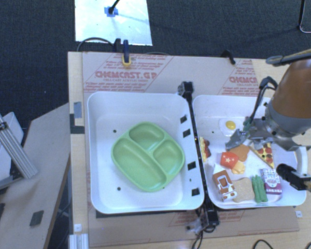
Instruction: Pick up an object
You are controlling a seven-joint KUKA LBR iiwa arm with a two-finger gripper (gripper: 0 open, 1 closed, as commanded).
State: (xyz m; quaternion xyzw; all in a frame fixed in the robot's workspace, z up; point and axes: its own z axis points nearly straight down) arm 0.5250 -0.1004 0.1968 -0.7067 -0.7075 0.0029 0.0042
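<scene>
My gripper (238, 138) hangs low over the right bin (210, 110), near its middle. Just below it lie an orange wedge (241, 151) and a red piece with a pale star (228, 159). A fried egg toy (230, 124) sits just behind the gripper. To its right rests a pizza slice (265, 152). I see nothing between the gripper's tips, and whether it touches the orange wedge is unclear.
The left bin (101, 113) holds a green divided plate (147, 155). The right bin's front holds a toast slice (244, 190), a brown-and-white piece (223, 183), a green piece (259, 189) and a pink carton (272, 183). A red-and-yellow strip (204, 149) lies by the divider.
</scene>
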